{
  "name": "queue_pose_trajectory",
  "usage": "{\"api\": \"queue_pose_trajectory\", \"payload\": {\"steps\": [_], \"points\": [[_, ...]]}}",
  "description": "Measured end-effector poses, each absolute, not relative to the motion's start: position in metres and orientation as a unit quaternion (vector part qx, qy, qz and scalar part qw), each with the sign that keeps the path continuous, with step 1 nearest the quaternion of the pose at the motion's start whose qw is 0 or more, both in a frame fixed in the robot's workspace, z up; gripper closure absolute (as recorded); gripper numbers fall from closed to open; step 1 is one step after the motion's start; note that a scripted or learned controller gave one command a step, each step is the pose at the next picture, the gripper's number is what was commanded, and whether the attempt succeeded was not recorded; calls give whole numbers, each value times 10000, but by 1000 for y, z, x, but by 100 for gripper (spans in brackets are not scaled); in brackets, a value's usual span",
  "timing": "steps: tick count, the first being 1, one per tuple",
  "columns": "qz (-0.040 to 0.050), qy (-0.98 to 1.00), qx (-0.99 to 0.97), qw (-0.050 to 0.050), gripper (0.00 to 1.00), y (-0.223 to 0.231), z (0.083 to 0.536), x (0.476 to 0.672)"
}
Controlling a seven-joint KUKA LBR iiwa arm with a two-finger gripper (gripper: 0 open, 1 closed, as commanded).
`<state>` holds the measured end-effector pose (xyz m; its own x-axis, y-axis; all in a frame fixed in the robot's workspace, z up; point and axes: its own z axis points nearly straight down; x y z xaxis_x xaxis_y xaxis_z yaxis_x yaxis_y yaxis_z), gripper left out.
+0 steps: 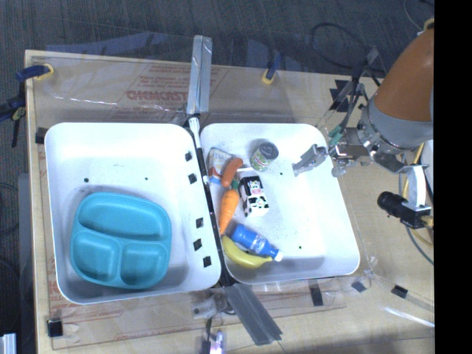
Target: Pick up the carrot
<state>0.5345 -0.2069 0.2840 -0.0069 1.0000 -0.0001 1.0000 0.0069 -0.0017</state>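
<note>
Carrot: slim orange carrot (228,211) lies along the right bin's (324,249) left wall, between a black-and-white carton (254,195) and the wall.
Gripper: grey two-finger gripper (310,158) hovers at the bin's upper right; cannot tell its opening; nothing visibly held.
Risk: crowding beside the yellow banana (242,254) and blue bottle (256,242) may cause a wrong grab.

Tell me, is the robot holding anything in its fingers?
No. The gripper hangs over the right bin, nothing between its fingers. The carrot lies by the divider.

Carrot (227,211) hemmed by carton (254,195), bottle (255,243), bin wall (211,220); right half open.
</note>
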Motion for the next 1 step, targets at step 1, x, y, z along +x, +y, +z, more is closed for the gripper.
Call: {"api": "queue_pose_trajectory", "payload": {"steps": [1], "points": [[11,-7116,-7026,12,0,-122,227,496]]}}
